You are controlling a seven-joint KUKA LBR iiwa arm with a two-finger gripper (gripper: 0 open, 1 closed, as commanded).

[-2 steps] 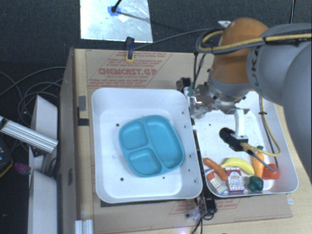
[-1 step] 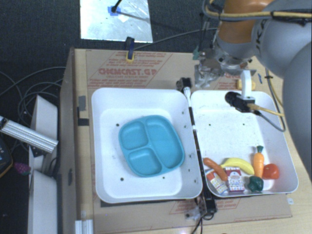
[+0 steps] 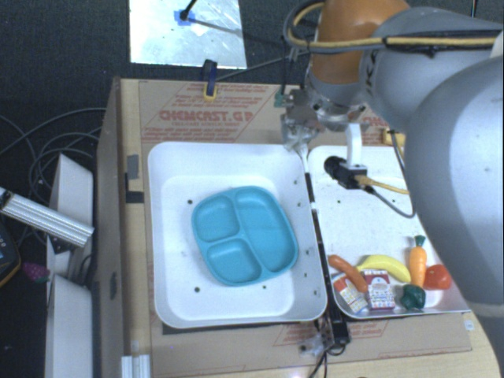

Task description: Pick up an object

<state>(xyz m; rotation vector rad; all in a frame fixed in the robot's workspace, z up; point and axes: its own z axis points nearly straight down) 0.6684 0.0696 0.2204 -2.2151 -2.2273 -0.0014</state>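
Within the right bin [image 3: 358, 227], toward 5 o'clock: centre the gripper [image 3: 298, 138] (open or shut, cannot tell) over the banana [image 3: 387, 266].

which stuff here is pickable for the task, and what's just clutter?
Job: gripper; in the right bin: banana, carrot, sausage, small carton, green piece; blue tray in the left bin.
Clutter: foil sheet, cables, cardboard.

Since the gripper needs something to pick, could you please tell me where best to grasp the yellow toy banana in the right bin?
Probably across the middle of the yellow toy banana, descending from above: it lies flat, and neighbours crowd its ends.
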